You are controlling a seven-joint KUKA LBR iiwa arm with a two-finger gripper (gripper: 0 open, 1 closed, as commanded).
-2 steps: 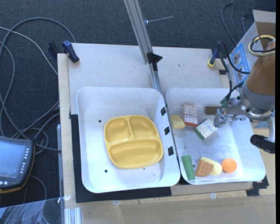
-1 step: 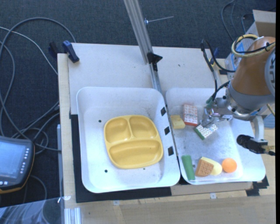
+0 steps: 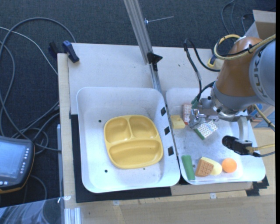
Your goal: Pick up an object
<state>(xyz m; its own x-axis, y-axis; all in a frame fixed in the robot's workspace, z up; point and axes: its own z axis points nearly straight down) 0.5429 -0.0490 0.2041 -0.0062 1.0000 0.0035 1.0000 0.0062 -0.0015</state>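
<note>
Underneath, pale bench with two white bins, dark carpet around.

Around my pincer the right bin is crowded: a small red-and-white packet at 9 o'clock, a yellow block beyond it, a green-checked box touching at 5 o'clock. At 6 o'clock bare floor lies open before 4 objects along the near wall.
</note>
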